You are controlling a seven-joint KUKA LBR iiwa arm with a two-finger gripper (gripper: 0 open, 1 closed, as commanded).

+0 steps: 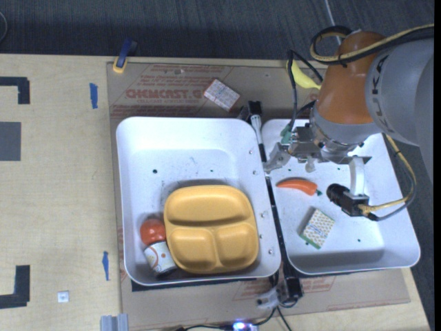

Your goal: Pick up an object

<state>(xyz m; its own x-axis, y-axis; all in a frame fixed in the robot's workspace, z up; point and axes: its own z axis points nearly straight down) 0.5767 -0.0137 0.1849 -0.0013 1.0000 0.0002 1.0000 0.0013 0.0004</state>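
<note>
Hovering at upper right of frame: end effector [289, 149], finger state impossible to tell. Lying just below it: carrot [298, 184], long axis running left-right.

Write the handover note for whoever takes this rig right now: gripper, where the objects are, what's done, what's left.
Gripper: low over the right bin, at its upper left; fingers unclear, nothing seen held.
Right bin: orange carrot-shaped toy just below the gripper; speckled sponge block nearer the front.
Left bin: yellow divided tray, small red-and-white object at its left.
Done: no pick yet.
Left: grasp and lift one object; the carrot looks closest.
</note>
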